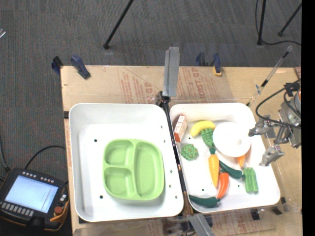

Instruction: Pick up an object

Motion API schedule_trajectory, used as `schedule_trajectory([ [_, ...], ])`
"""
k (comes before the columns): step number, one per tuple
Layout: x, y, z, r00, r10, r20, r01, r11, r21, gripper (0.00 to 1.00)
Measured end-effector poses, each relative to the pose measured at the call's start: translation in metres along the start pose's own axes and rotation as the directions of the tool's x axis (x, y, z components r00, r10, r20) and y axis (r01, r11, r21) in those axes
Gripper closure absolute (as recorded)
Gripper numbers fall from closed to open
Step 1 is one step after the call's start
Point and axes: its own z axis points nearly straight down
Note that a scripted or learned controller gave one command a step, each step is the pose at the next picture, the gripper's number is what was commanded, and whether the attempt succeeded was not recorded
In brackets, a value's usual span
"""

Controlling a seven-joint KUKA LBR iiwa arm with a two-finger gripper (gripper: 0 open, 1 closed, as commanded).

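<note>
The gripper (268,144) hung at the right edge of the right bin (268,191), just outside or over its rim, with its fingers spread apart and nothing between them. No object had been picked yet; every candidate lay in that bin, to the left of the gripper.

The crowding looked like the main hazard. A white plate (231,139) sat in the far middle of the bin, nearest the fingers, and it overlapped several toys: the yellow banana (202,127) touched its left side, an orange piece (241,160) poked out from under its near edge, and a dark green vegetable (230,169) lay just beside that. A descent aimed there would probably have landed on the plate's flat face, where open fingers find nothing to close on, or tipped the plate and scattered what lay against it.

The yellow-orange carrot (213,168) and the red-orange pepper (222,186) lay touching, so a grasp on one could have dragged or pinched the other. The green pods (251,179) lay near the right wall, which could have blocked one finger. The broccoli (189,152) and the small carton (179,128) sat by the left wall, with the same risk.

The left bin (81,127) held a green divided tray (133,169), well apart from the gripper.
</note>
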Motion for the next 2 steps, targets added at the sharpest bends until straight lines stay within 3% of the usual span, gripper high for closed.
schedule_trajectory([
  [1, 0.047, 0.014, 0.102, 1.0, -0.021, -0.01, 0.02, 1.0, -0.004, 0.0],
  [2, 0.05, 0.075, 0.164, 0.999, 0.044, -0.006, -0.044, 0.999, -0.003, 0.0],
])
